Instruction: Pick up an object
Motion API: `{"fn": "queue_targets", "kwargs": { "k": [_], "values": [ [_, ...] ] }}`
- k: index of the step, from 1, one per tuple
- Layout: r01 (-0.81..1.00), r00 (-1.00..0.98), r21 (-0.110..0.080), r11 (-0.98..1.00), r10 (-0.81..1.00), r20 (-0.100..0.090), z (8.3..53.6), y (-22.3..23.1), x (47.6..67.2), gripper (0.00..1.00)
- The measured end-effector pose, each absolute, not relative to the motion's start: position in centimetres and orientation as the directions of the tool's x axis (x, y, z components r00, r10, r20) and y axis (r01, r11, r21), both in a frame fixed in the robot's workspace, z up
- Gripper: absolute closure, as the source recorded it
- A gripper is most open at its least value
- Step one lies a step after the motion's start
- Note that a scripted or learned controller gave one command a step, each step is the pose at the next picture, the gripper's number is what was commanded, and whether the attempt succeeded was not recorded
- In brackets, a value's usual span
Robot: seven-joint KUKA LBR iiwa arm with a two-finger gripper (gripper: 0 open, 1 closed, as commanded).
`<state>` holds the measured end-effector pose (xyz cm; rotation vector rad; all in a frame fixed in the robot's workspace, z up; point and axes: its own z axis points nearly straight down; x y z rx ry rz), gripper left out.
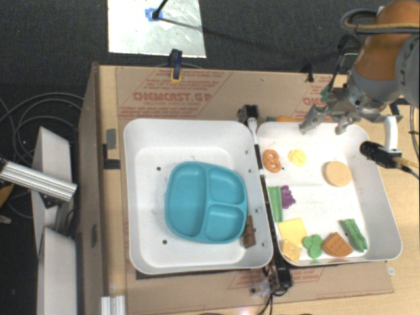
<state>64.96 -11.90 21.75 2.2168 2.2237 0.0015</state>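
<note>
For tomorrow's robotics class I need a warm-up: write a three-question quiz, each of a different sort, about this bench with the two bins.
1. True or false: the blue divided plate lies in the left bin.
2. Which item lies nearest the gripper? A pretzel; B tan round disc; C waffle piece.
3. Fill in: beside the pretzel sits a small ___ piece.

Key: 1 true. 2 B. 3 yellow.
</note>
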Motion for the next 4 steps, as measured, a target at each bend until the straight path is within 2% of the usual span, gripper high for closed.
{"fn": "queue_targets", "kwargs": {
  "k": [1, 2, 3, 4],
  "values": [
    [1.0, 0.003, -0.005, -0.003, 1.0, -0.001, 17.8, -15.5, 59.5, 0.0],
    [1.0, -0.008, -0.001, 0.008, 1.0, 0.002, 14.1, -10.6, 61.2, 0.0],
    [1.0, -0.006, -0.002, 0.006, 1.0, 0.002, 11.4, -8.5, 59.4, 0.0],
    [1.0, 0.001, 0.002, -0.001, 1.0, 0.001, 8.4, -8.4, 55.6, 0.0]
  ]
}}
